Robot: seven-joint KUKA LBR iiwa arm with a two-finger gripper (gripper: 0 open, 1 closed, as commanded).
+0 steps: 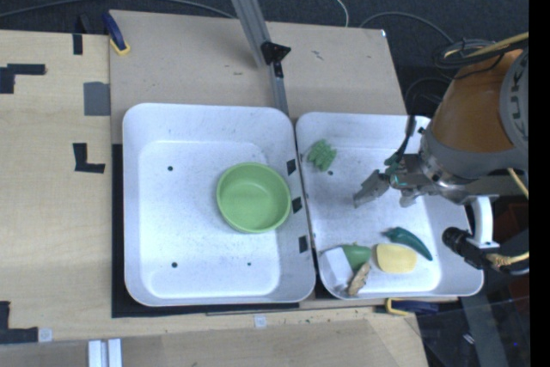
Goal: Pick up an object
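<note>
Plainly, no single object is named, so any of the pieces in the right bin (344, 126) will do: a small green ridged piece (322, 155) lies in its far left part, and along its near edge sit a green cone-like piece (355, 254), a yellow rounded piece (396, 258), a dark teal curved piece (411, 241) touching the yellow one on its far right side, and a tan stick-like scrap (359, 276) by the near wall. The gripper (375, 187) hangs over the bare middle of that bin, between the ridged piece and the near cluster, and nothing shows between its fingers; whether they stand parted or closed I cannot tell from this slant. To do the step well, I judge the ridged piece the safer target (it lies well apart from everything else), whereas the near cluster is crowded and close to the wall, so a closing grip there could nudge a neighbour or catch the rim. Centring squarely over the chosen piece before descending seems wise. In the left bin (155, 133) rests a green bowl (253, 197), and the grey arm (477, 133) reaches in from the right.
</note>
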